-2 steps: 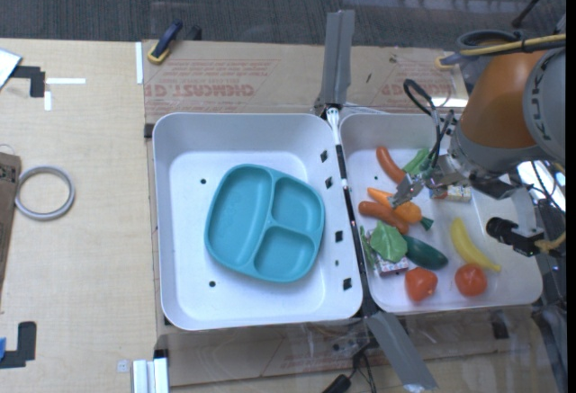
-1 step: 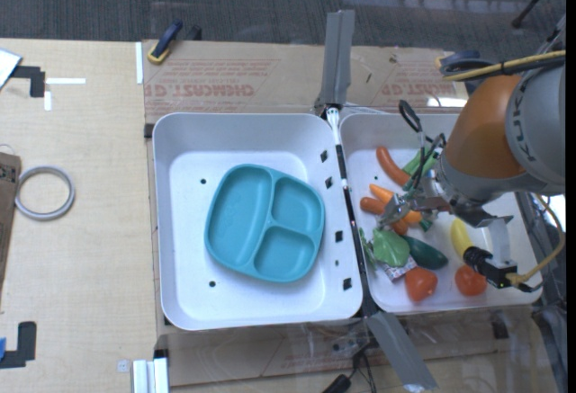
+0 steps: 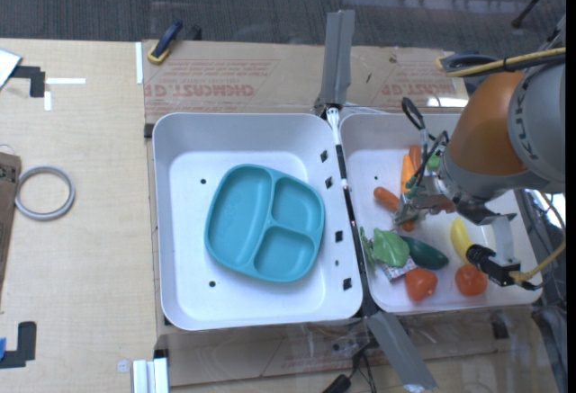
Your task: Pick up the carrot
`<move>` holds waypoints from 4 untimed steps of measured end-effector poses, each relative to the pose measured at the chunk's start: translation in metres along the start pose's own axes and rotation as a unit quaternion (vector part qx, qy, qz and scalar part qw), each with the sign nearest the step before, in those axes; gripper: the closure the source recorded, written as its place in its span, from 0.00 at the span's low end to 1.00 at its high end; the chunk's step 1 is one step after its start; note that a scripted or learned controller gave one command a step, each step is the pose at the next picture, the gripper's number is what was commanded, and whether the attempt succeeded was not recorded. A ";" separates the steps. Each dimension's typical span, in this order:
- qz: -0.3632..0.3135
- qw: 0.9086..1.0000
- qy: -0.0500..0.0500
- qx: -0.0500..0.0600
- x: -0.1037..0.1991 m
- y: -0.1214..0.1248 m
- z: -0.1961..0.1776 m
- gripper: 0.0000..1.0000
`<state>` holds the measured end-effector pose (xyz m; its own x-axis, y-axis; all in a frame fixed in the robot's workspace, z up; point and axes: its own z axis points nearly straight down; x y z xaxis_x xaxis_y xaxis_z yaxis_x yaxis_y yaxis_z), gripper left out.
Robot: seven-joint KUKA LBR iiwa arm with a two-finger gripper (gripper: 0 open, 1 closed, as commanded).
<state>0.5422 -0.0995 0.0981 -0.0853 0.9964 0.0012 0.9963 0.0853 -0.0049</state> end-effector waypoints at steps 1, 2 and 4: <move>-0.061 0.998 -0.001 -0.001 -0.040 0.032 -0.125 1.00; -0.061 0.998 -0.001 -0.001 -0.040 0.032 -0.125 0.00; -0.203 0.979 -0.004 -0.008 -0.030 -0.020 0.001 0.00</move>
<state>0.5247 -0.1308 0.0973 -0.4751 0.8799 -0.0085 0.8799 0.4752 0.0094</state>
